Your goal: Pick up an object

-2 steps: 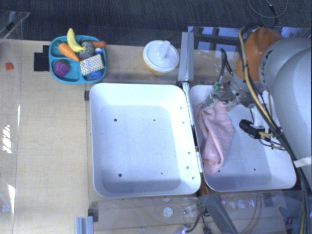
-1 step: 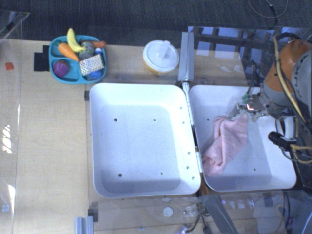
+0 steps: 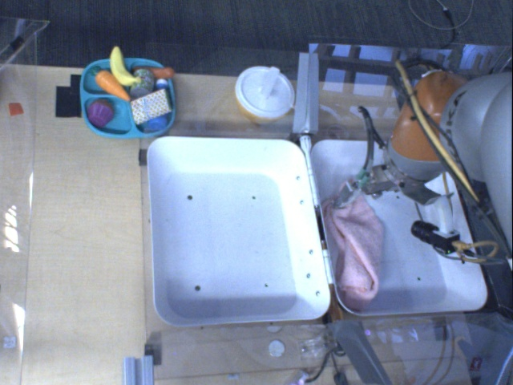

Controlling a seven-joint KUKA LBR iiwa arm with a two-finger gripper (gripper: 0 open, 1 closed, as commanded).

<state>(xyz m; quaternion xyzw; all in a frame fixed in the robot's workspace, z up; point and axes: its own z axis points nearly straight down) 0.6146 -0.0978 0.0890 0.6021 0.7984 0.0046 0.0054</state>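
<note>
A pink cloth [image 3: 357, 243] lies crumpled along the left wall of the right bin [image 3: 425, 283], reaching from the bin's middle to its front. My gripper [image 3: 359, 188] is low over the cloth's far end, right at its top edge. The grey arm with its orange band [image 3: 421, 123] comes in from the right above the bin. Whether the cloth is in the gripper's grasp is not visible from this angle.
The left bin [image 3: 232, 231] sits beside the right one, with a metal divider [image 3: 303, 95] behind their shared wall. A blue tray of toy food [image 3: 128, 96] and a white lidded cup [image 3: 264, 93] stand at the back. A black part with a yellow cable [image 3: 433, 235] hangs over the right bin.
</note>
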